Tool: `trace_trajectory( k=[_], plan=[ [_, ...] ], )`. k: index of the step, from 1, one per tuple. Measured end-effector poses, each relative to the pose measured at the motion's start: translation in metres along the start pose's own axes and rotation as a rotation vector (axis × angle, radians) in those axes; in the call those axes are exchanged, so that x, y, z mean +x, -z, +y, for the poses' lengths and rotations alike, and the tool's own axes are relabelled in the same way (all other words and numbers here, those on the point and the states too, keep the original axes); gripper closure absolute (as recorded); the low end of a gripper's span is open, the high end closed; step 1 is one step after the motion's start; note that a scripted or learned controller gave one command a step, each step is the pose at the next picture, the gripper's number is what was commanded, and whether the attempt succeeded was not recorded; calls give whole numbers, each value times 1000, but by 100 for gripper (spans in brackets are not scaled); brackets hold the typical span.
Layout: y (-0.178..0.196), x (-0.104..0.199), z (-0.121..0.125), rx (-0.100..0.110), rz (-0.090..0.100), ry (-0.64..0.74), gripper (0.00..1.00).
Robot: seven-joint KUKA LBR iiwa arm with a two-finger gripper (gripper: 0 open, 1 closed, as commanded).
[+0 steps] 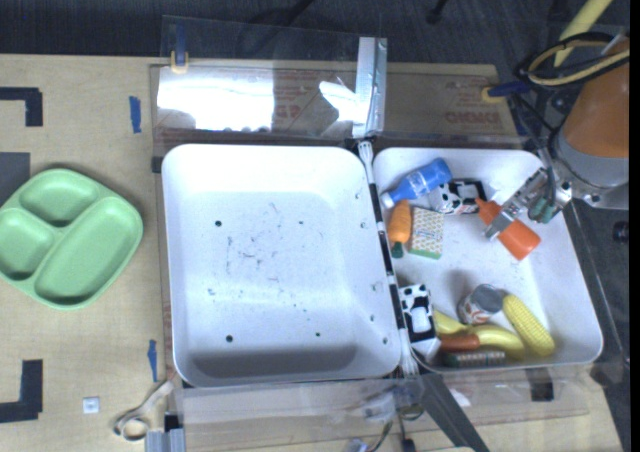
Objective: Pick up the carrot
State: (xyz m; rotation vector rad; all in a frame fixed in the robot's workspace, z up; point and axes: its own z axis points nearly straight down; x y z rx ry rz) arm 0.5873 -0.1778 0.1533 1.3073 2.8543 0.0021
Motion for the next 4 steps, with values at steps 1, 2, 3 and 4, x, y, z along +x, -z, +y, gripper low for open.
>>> trace_trajectory(
  k=[1,2,3,4],
  plan=[
    [68,5,59,-2,-3,135,100],
    [-35,-13,34,-6,-11,226,100],
    [26,4,20,-2,-3,265,100],
    [36,3,21,-7,-8,264,100]
  ],
)
